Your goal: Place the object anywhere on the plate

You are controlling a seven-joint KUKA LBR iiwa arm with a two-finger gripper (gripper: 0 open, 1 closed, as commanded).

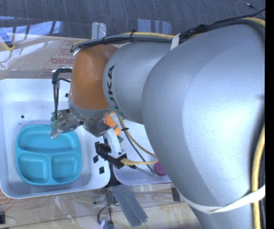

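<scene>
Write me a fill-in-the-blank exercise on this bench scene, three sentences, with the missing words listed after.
1. The plate in the left bin is coloured ____.
2. The plate is divided into ____ compartments.
3. The gripper is above the plate's ____ compartment, the one farthest from the bench's front edge.

Missing words: blue; three; large

Arm (194, 109): grey, glossy, with an orange band (89, 78) above the wrist. Plate (48, 154): sky blue, plain, three compartments. Left bin (5, 128): white, a few small dark specks. Right bin (127, 178): white. Small pink-magenta object (160, 168) at arm's edge. Cables (139, 162): yellow. Bench (70, 206): light wood grain.
</scene>
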